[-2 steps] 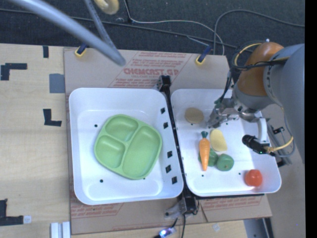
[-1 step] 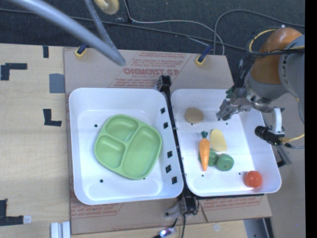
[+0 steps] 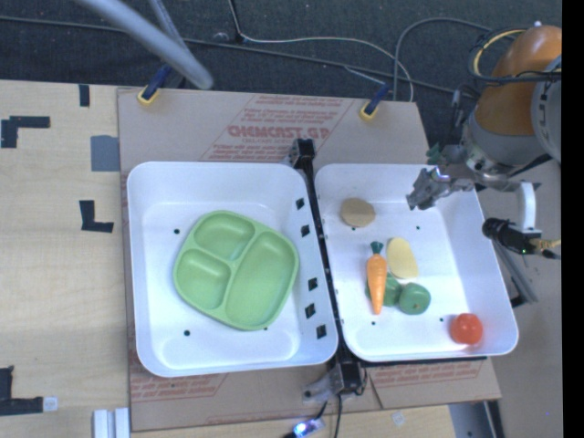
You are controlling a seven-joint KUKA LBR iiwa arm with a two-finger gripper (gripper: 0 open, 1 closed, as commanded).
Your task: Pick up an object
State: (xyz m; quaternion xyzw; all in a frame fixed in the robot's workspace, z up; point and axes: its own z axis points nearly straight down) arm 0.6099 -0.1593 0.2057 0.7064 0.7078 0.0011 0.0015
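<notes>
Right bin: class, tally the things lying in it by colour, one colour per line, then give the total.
Tan: 1, round piece
Orange: 1, carrot
Yellow: 1, oval piece
Green: 1, lumpy piece
Red: 1, tomato
Total: 5

Light is even and bright; the white bins [image 3: 146, 245] glare a little, shadows are soft, details slightly blurred.

The arm [image 3: 511, 89] is seen reaching in from the right, its orange band uppermost and the grey wrist bent downward to the left. The hand [image 3: 425, 190] is pointed down and leftward, its dark fingertips lowest.
</notes>
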